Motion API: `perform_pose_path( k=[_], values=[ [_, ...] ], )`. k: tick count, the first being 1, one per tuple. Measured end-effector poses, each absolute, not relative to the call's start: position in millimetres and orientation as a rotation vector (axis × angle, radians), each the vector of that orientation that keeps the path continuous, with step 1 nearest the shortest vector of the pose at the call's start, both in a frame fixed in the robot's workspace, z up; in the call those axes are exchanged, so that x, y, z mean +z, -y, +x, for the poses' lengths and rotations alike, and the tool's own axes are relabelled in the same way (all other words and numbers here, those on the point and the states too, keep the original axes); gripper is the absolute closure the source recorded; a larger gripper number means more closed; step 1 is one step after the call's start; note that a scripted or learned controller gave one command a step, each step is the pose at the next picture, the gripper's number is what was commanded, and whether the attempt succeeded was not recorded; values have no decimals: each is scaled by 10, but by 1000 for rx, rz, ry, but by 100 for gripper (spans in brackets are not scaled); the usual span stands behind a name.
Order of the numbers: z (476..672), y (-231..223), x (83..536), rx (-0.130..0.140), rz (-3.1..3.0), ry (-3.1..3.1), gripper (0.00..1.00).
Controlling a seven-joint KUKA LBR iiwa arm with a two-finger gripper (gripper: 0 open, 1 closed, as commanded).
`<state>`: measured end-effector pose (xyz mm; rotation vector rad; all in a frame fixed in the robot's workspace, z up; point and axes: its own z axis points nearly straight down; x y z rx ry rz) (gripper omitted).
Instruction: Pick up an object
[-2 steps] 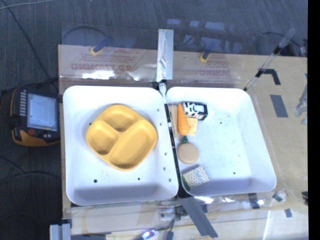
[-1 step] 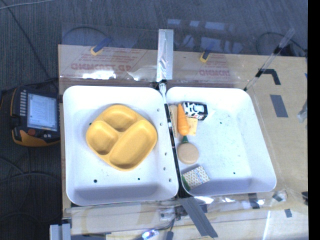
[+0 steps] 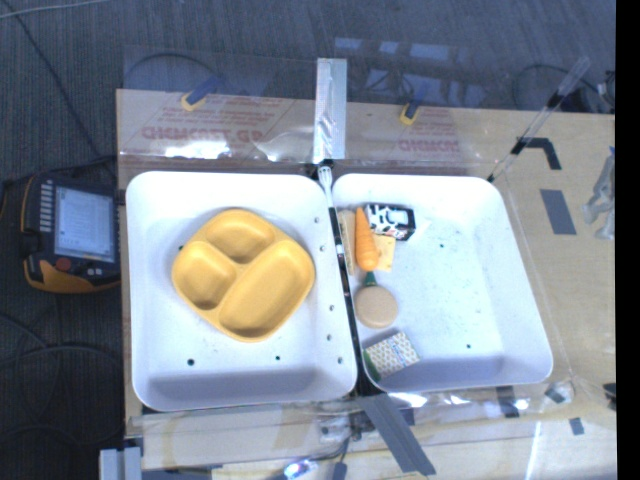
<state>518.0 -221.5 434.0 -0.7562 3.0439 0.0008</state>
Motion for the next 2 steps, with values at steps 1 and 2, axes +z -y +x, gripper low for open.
perform_pose_path(
  k=[1, 2],
  values=[
    [4969, 2237, 4344, -2, -1262, -2873, 100],
    [4916, 2239, 4340, -1, -1599, -2702, 100]
  ],
)
